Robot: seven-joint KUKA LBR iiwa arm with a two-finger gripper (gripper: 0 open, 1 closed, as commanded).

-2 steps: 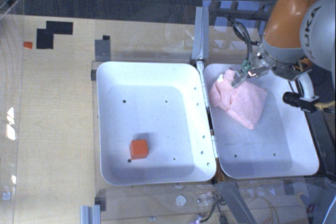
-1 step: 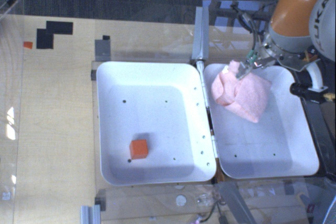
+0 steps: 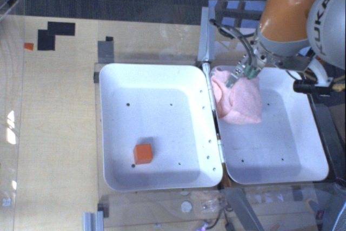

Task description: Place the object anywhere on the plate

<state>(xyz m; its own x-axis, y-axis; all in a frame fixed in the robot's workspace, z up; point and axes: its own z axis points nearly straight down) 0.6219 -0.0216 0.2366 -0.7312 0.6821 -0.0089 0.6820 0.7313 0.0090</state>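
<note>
An orange cube (image 3: 143, 153) lies on the floor of the left bin (image 3: 113, 116), toward its front left. A pink plate (image 3: 239, 101) rests in the right bin (image 3: 303, 132), at its back left, leaning against the wall shared with the left bin. My gripper (image 3: 243, 71) hangs over the plate's far edge, close to or touching it. The arm's orange band and grey wrist sit above and to the right of it. Nothing orange shows at the gripper; the cube is far off to its left.
The divider between the bins (image 3: 213, 116) runs just left of the plate. A metal frame (image 3: 227, 11) stands behind the right bin. Black and orange markers (image 3: 51, 35) lie on the bench at the far left.
</note>
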